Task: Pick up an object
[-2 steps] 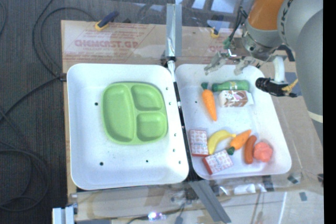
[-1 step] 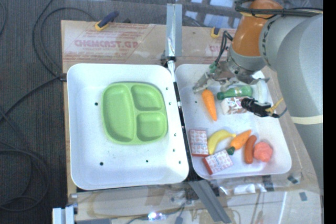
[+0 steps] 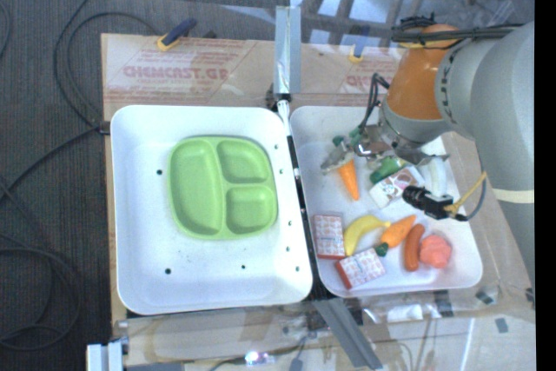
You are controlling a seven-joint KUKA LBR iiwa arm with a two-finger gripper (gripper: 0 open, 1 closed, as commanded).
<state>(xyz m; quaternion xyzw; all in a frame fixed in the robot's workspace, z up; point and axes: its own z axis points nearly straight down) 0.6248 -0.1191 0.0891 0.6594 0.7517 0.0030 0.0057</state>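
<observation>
My gripper (image 3: pixel 346 157) hangs low over the upper left part of the right bin (image 3: pixel 469 274), its fingers open, just above the top end of a small orange carrot (image 3: pixel 349 182). Nothing sits between the fingers. Close by on the right lie a green item (image 3: pixel 387 168) and a white carton (image 3: pixel 395 188). Further toward the front are a yellow banana (image 3: pixel 363 229), a second carrot (image 3: pixel 398 232), a red sausage (image 3: pixel 413 247) and a pink-red lump (image 3: pixel 436 250). Two red patterned boxes (image 3: pixel 328 235) (image 3: pixel 361 267) lie at the front left.
The left bin (image 3: pixel 139 274) holds a green divided plate (image 3: pixel 222 187). A raised rim (image 3: pixel 295 187) separates the two bins. The grey arm with its orange band (image 3: pixel 417 87) comes in from the upper right, covering the right bin's far corner.
</observation>
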